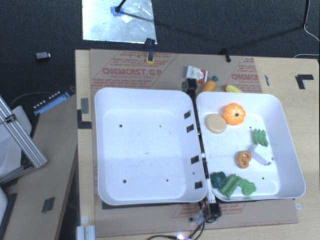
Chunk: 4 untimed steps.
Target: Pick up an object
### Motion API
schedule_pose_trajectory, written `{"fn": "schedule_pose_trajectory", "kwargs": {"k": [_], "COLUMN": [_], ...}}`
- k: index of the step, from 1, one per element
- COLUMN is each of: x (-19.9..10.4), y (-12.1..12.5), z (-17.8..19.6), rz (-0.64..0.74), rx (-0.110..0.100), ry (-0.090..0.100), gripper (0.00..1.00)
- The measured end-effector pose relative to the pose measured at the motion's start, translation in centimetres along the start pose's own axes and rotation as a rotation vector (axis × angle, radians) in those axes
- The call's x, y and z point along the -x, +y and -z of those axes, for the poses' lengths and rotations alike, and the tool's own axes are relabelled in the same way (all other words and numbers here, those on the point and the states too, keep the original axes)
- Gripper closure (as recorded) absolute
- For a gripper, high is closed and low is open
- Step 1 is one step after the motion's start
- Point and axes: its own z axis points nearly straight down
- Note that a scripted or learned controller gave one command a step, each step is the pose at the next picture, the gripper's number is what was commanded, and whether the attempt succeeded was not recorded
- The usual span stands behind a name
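Note:
The right bin [287,134] holds several objects. An orange pumpkin-like toy [234,113] sits near its back, with a beige round disc [216,123] just left of it. A small green piece [259,137] lies at mid right above a white block [261,155]. An orange pretzel-shaped ring [244,159] lies beside that block. Green leafy vegetable toys [231,183] rest along the front edge.
The left bin [107,134] sits beside the right one, joined by black clips [192,129]. Behind the bins on the cardboard lie a small packet [194,74], a carrot toy [209,85] and a yellow toy [233,89]. A metal frame [17,134] stands at far left.

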Motion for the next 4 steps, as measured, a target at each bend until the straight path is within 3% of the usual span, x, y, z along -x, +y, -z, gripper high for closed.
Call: {"fn": "schedule_pose_trajectory", "kwargs": {"k": [1,3,4], "x": [5.2,5.3,5.3], "y": [0.0,1.4,1.0], "z": [-5.0,-2.6,-4.0], "rz": [0.0,0.001,-0.001], "rx": [0.003,0.002,0.002], "ry": [0.0,-0.001,-0.001], "gripper": [1.0,1.0,1.0]}}
